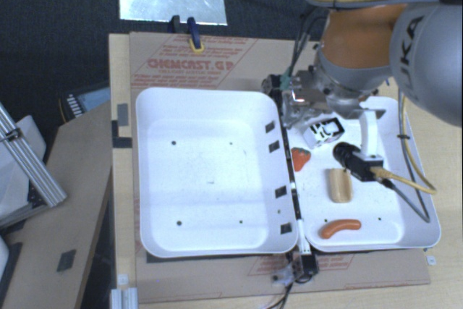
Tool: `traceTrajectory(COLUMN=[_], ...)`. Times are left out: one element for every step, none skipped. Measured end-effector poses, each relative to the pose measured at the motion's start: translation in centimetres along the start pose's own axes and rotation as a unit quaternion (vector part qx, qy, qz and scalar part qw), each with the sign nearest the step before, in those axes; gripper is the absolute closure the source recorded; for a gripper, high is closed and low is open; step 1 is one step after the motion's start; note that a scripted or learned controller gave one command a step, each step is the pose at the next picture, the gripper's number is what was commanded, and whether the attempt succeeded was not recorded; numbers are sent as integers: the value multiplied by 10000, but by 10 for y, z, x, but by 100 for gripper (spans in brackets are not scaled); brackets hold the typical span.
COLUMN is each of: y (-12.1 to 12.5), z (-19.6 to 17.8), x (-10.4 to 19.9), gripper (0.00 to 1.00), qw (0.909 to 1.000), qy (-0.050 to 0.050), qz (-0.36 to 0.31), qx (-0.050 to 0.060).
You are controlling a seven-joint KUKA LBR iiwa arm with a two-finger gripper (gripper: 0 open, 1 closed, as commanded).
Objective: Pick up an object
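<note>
Leftmost sits the left bin (166, 235). Past the divider, in the right bin (419, 224), a red piece (299, 158) lies just near of the jaws, whose opening I cannot tell. Rightward lie a tan block (338, 184) and, nearer, an orange sausage (340, 228).

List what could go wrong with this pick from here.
1. The gripper hangs at the right bin's far corner, close to its left wall; going down there may strike the rim.
2. The red piece lies against that wall, leaving little room to close around it.
3. The tan block and orange sausage lie nearer the front, away from the gripper, so a straight descent may grab nothing.
</note>
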State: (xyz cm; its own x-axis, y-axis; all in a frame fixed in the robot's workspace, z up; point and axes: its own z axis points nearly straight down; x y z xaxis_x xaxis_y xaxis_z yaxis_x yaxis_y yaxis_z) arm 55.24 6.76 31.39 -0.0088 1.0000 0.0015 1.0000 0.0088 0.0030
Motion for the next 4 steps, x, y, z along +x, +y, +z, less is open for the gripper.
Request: traceTrajectory(y=[-43,-66,-64,-65], z=[-87,-132,-184,-223], x=[-5,78,75,55], gripper=[100,100,100,100], qw=[10000,10000,10000,10000], qy=[4,14,4,0], qz=[15,-21,18,45], qx=[-32,-18,-21,-17])
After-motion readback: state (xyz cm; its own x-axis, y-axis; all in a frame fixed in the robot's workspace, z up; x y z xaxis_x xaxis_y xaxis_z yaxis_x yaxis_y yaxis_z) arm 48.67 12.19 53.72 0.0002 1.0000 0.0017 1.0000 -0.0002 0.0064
